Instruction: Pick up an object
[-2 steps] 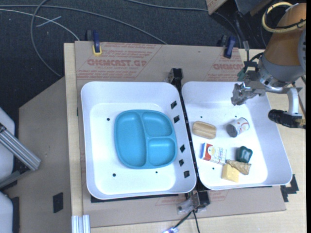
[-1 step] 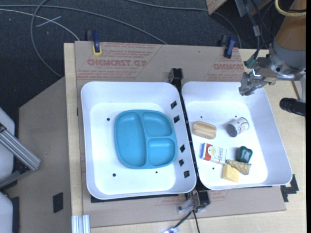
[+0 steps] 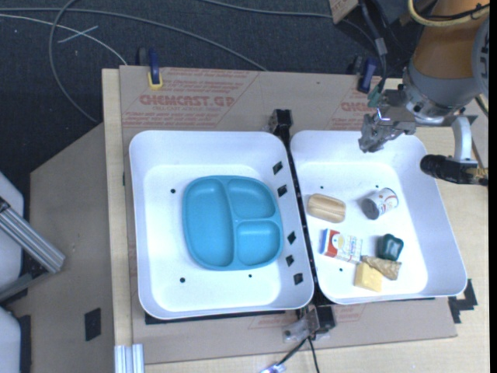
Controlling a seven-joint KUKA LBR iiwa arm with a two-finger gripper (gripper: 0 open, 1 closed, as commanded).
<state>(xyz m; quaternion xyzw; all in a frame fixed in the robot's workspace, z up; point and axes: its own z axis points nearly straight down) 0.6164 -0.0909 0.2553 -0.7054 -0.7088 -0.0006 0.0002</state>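
The right bin holds a tan bread roll, a small grey and white can on its side, a red and white carton, a dark teal block and a yellow cheese wedge. My gripper hangs over the far edge of the right bin, above and behind the can, with nothing between its fingers that I can make out. It touches none of the objects.
The left bin holds a blue divided plate. Black clips run along the seam between the two bins. Cables lie on the dark floor behind the bench.
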